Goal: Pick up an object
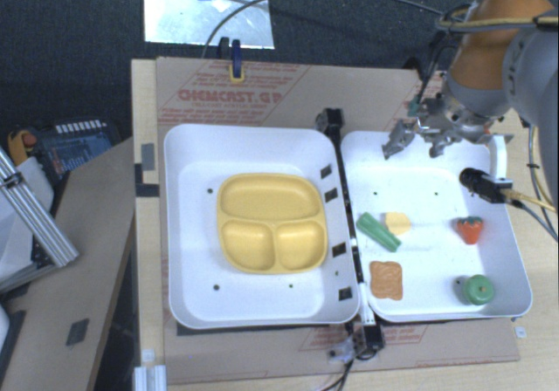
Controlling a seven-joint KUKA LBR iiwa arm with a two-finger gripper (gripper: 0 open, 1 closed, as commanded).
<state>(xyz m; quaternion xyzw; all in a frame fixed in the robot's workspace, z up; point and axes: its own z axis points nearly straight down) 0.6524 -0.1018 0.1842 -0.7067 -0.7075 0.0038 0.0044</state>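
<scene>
We see a yellow divided tray [270, 222] in the left bin [188, 154], well left of the jaws. Our gripper [412, 145] hangs with its jaws spread and nothing between them over the right bin [515, 280]. Below them lie a green block [377, 231], a brown cracker [386, 279], a green cylinder [477, 290] and a red strawberry [470, 229].

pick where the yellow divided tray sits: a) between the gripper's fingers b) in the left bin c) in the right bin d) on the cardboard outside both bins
b: the yellow tray lies flat in the middle of the left bin, while the gripper hangs over the far edge of the right bin.
</scene>
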